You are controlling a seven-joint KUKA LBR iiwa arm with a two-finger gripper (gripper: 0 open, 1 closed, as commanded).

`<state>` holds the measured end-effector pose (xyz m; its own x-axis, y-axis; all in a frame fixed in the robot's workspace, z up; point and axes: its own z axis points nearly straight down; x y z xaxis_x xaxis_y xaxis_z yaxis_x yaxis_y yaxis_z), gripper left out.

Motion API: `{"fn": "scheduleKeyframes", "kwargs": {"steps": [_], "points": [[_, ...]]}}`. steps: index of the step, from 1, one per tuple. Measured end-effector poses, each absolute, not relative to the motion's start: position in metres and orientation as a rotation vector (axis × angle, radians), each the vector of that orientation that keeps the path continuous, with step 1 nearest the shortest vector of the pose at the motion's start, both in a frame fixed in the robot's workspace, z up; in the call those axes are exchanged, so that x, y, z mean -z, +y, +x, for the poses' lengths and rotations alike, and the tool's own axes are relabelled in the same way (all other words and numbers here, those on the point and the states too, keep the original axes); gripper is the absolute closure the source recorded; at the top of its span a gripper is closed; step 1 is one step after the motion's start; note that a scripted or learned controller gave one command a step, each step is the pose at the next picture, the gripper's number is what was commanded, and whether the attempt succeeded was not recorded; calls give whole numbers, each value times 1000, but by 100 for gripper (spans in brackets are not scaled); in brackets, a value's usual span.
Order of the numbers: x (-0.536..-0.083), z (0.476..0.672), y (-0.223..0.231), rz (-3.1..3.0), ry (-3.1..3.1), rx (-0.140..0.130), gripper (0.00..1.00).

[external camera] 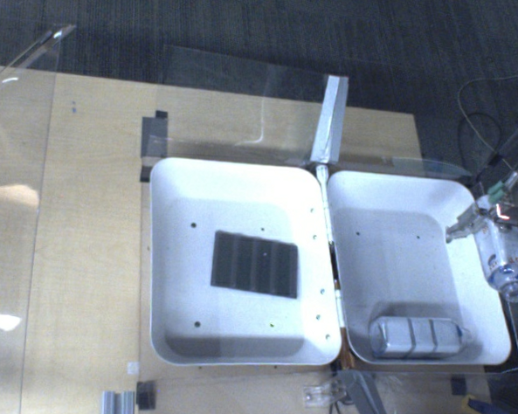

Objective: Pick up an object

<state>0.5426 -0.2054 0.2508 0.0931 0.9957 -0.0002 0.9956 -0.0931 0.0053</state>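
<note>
My gripper (464, 228) hangs over the right bin (387, 253), at its far right rim, and I cannot tell its state because it is blurred. The grey ribbed block (416, 336) lies below it, well apart. A dark ribbed mat (255, 265) lies far to its left, in the left bin (178, 241).

A dark ribbed pad (255, 264) occupies the left bin's (165, 240) middle; a grey block (416, 336) its neighbour's near edge.

The hand (468, 225) is a pale grey metal piece with slim fingers. Behind it the body looks translucent and bluish, with a small red mark, and thin dark cables (496, 129) trail above.
</note>
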Motion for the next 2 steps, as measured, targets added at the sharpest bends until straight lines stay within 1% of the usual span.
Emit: {"fn": "scheduleKeyframes", "kwargs": {"steps": [1,2], "points": [[-168,603,-131,2484,1923,-4,0],[-88,584,-196,2372,2048,-9,0]]}}
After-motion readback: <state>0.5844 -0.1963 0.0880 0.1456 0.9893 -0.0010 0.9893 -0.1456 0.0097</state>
